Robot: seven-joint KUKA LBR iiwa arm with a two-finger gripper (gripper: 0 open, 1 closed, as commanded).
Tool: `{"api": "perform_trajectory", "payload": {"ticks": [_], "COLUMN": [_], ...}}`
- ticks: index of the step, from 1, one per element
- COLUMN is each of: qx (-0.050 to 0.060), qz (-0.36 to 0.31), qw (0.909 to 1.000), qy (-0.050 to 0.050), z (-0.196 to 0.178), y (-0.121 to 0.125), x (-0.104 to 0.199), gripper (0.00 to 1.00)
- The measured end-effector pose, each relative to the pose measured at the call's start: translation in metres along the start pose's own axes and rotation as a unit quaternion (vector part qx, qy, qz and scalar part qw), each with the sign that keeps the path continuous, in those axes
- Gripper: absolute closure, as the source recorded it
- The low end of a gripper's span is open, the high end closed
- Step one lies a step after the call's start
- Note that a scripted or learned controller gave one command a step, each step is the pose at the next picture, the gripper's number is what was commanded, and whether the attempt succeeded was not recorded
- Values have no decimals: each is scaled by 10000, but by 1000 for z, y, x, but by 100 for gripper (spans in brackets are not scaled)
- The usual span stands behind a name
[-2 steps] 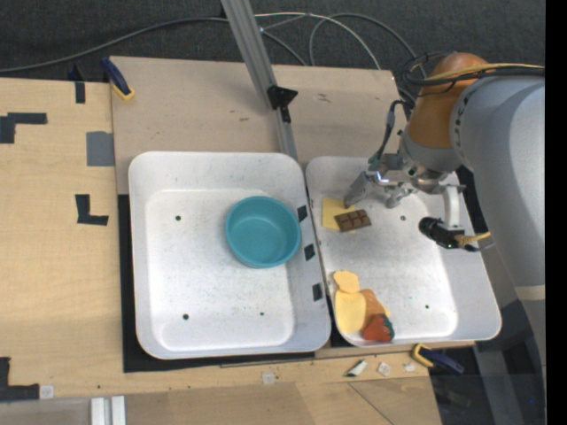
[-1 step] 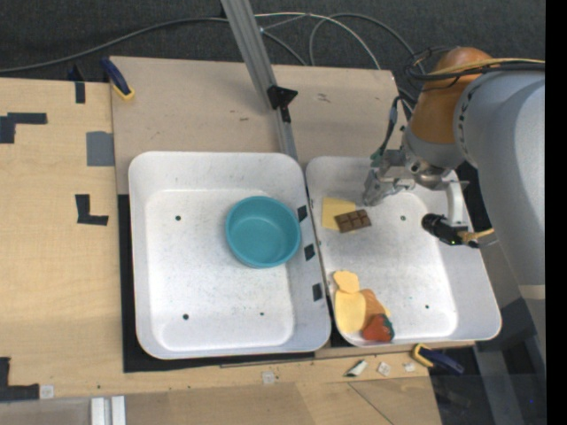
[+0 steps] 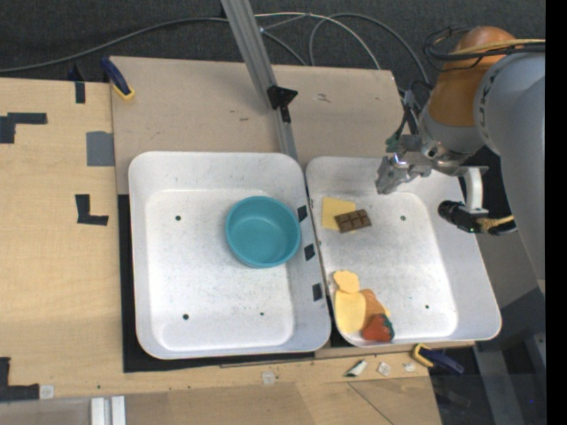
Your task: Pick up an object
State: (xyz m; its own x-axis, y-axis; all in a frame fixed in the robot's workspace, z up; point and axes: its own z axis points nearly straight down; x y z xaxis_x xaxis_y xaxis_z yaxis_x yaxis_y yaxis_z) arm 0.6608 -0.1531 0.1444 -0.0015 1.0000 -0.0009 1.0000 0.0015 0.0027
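The gripper (image 3: 391,174) hangs over the far edge of the right bin (image 3: 461,277); whether it is open or closed cannot be told from this angle, and nothing is seen in its grasp. Just beside it in that bin lies a yellow piece (image 3: 334,209) with a brown block (image 3: 353,221) resting on it. Near the front-left corner sits a heap of yellow and red objects (image 3: 361,312). The left bin (image 3: 159,237) holds a teal bowl (image 3: 261,230). Both bins rest on a wooden bench (image 3: 53,237), with cables (image 3: 337,29) behind.
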Motion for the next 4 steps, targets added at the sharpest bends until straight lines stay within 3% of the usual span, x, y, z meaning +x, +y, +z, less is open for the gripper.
{"api": "perform_trajectory", "payload": {"ticks": [2, 4], "qx": [-9, 25], "qz": [0, -22], "qw": [10000, 10000], "qy": [-1, 12], "z": [-97, -87], "y": [5, -1], "x": [-2, 96], "gripper": [100, 100]}}
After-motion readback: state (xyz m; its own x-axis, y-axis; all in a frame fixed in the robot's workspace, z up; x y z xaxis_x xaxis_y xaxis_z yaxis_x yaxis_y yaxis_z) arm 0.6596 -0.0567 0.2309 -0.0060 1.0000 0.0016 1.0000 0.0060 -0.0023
